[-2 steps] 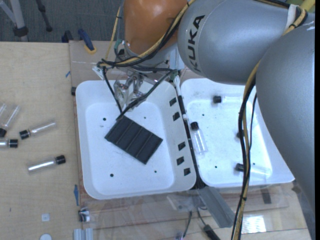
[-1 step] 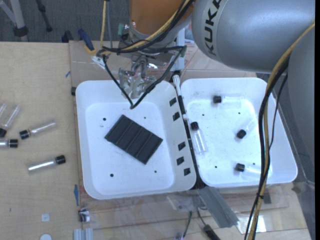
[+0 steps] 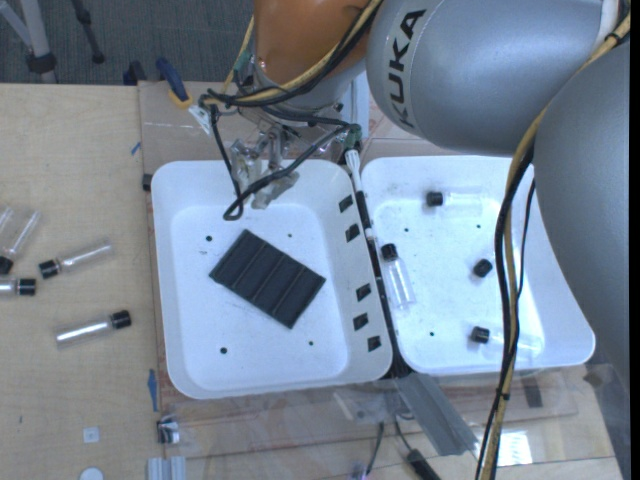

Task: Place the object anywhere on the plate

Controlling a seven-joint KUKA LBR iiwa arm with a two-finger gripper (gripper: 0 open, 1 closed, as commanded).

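A black ridged plate (image 3: 268,277) lies flat and turned at an angle in the middle of the left white bin (image 3: 190,368). My gripper (image 3: 262,175) hangs over the far part of that bin, just behind the plate's upper corner, with black cables looping around it. Its tip is small and cluttered, and I cannot make out whether anything is held there. Clear vials with black caps lie in the right bin (image 3: 560,353): one at the far side (image 3: 450,200), one along the left wall (image 3: 395,273), one at the near side (image 3: 500,340).
The arm's grey body and orange band (image 3: 310,18) fill the upper right and overhang the right bin. Several more capped vials (image 3: 92,326) lie loose on the wooden bench left of the bins. A row of black clips (image 3: 362,290) runs along the divide between the bins.
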